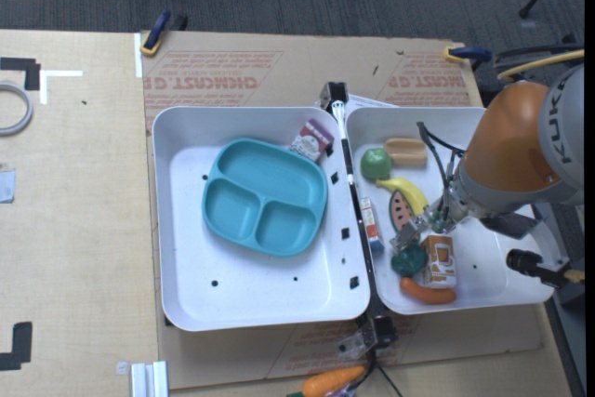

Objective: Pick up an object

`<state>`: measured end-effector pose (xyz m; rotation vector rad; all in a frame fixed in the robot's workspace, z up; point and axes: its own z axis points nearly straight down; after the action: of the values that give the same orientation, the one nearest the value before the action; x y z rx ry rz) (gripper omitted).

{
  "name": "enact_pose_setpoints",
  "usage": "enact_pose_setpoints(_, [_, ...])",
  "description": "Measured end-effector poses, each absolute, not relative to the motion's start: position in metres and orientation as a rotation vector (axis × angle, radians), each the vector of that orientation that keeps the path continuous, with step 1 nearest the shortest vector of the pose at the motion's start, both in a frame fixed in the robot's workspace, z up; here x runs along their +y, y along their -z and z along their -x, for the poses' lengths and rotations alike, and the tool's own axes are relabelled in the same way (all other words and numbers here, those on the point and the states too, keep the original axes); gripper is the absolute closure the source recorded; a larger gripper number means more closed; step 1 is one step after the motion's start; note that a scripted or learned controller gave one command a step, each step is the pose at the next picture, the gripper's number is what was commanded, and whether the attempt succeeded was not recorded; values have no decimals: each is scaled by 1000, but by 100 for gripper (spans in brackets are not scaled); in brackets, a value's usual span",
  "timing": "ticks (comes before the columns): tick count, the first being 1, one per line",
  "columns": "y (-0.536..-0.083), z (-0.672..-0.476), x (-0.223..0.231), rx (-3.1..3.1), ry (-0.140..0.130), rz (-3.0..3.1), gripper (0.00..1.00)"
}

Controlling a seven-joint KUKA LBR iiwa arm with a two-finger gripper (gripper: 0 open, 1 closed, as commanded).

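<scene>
Two shallow white plastic bins: one smooth teal three-compartment plate (266,197) in the left; the gripper (420,231), jaw state unclear, hovers beside a curved yellow banana (406,193) mid right bin (493,293)

teal tray (265,197), green apple (376,164), yellow banana (405,192)

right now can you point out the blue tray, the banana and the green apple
blue tray (265,196), camera view, on the ridge where its three compartments meet
banana (406,192), camera view, on the middle of its yellow curve
green apple (376,164), camera view, on the centre of its round top
</scene>
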<state>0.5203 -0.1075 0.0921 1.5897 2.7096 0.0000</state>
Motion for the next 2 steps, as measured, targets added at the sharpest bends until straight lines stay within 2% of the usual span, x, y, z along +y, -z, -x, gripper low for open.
enact_pose_setpoints(1, [-102,-522,-108,2701,-3,-1591,100])
enact_pose_setpoints(2, [-102,-522,-108,2702,-3,-1590,0])
